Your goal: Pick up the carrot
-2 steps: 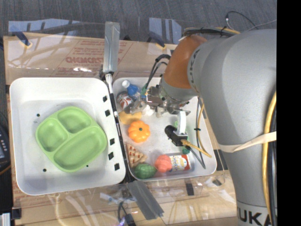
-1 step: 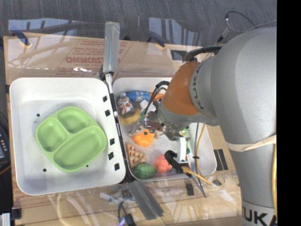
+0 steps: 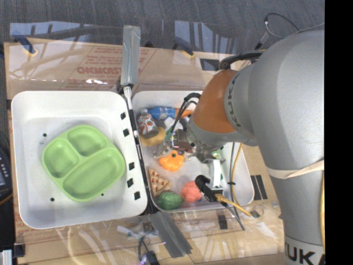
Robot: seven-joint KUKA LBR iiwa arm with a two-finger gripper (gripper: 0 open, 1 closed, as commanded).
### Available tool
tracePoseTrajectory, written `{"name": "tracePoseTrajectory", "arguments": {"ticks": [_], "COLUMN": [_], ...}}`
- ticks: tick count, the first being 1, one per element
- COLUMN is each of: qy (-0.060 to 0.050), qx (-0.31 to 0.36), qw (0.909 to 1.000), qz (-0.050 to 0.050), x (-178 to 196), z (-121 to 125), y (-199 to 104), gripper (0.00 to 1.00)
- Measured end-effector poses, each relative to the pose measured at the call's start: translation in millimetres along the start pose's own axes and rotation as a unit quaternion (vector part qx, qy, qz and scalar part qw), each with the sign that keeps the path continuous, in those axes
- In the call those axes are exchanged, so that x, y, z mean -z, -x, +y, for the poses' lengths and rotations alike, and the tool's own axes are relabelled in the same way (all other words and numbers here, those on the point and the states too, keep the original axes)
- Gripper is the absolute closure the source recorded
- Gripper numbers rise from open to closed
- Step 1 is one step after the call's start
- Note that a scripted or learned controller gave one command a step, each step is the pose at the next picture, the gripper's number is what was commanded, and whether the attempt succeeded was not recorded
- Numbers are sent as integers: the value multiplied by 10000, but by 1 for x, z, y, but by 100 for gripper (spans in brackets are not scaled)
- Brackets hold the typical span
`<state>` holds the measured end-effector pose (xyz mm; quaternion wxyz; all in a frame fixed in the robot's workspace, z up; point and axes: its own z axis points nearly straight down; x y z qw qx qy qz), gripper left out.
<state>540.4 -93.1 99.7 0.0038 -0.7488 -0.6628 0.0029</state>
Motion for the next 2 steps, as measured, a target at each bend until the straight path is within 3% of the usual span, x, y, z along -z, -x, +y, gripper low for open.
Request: {"name": "tracePoseTrajectory", "arguments": {"ticks": [1,2], "qy": [42,17], "qx": [-416,-182], "qw": [9991,9998], "qz": [2,-3], "x": [93,91], "z": [22,-25], "y": [-28,-66], "gripper": [100,100]}}
